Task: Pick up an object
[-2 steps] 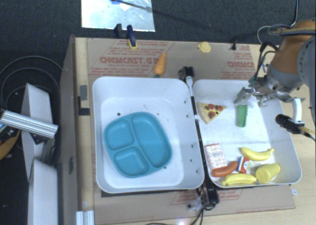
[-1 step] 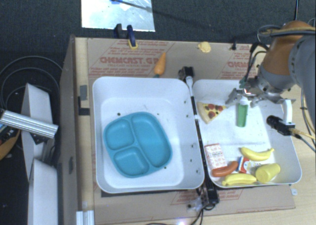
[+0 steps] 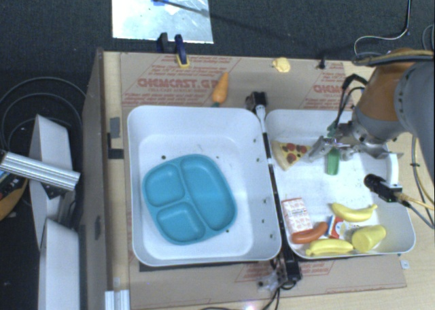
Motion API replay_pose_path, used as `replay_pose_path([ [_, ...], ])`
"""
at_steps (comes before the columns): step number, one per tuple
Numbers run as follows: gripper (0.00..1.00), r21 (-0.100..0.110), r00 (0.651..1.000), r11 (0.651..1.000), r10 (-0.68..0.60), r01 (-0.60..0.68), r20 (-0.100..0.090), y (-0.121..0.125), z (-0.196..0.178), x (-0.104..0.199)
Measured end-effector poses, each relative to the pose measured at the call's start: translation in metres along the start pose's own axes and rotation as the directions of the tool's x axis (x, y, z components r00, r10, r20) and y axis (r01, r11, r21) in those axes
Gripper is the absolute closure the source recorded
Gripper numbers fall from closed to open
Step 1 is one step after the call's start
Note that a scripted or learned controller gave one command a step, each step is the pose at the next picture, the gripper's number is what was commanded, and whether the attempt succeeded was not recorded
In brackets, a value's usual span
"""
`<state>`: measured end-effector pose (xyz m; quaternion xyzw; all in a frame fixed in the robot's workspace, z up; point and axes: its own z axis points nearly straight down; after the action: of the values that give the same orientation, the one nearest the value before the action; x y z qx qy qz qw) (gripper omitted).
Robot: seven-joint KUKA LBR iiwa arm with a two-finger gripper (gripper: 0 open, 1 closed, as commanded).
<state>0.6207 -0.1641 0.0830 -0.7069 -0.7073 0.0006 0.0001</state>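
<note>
A: Where's the claw (image 3: 331,152) just now?

B: Over the right-hand bin (image 3: 299,124), near its far edge, hanging from the grey arm (image 3: 380,108) with the orange band. A small green object (image 3: 332,163) stands upright right at the fingertips; it looks to be between them, but I cannot tell whether the fingers are closed on it or merely beside it.

A: What lies nearest?

B: Just to the claw's left, a pizza slice (image 3: 290,153) on the bin floor, apart from the green piece. Nearer the camera from the claw lie a banana (image 3: 352,211), a yellow cup-like thing (image 3: 369,237), a second banana (image 3: 327,248), a sausage (image 3: 307,234) and a small red-and-white packet (image 3: 296,213), all crowded in the bin's near end.

A: And further out?

B: Well to the claw's left, the other bin (image 3: 146,166) holds a blue divided plate (image 3: 189,197). Beyond it, on the worktop (image 3: 170,74), a carrot (image 3: 219,89).
</note>
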Motion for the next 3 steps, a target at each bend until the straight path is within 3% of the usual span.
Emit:
replay_pose_path([
  [1,0.0,-0.01,1.0,1.0,-0.005,0.005,0.002,0.041,-0.053,-0.011],
  [2,0.0,0.002,1.0,1.0,0.0,0.0,-0.001,0.011,0.001,-0.019],
  [3,1.0,-0.006,1.0,1.0,-0.003,0.003,0.001,0.014,-0.013,-0.019],
])
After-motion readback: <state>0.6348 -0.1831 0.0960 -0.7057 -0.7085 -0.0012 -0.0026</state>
